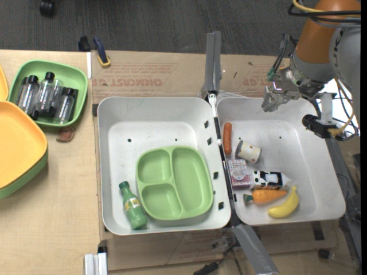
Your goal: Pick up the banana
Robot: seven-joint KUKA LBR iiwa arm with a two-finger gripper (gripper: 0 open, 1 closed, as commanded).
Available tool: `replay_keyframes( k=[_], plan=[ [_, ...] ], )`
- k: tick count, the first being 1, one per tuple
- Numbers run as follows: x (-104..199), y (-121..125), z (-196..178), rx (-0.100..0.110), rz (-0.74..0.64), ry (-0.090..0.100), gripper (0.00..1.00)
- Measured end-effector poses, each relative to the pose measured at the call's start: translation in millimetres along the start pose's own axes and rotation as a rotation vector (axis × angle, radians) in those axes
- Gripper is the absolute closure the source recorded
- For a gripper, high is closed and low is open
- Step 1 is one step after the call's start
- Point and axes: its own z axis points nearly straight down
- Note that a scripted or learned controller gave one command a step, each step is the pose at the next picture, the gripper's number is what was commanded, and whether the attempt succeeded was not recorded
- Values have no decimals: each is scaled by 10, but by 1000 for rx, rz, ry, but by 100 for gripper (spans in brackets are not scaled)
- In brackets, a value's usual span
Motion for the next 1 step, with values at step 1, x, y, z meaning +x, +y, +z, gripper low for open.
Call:
replay_keyframes(
  k=[1],
  plan=[
    [-287, -166, -1082, 2, 280, -1, 100]
  ],
)
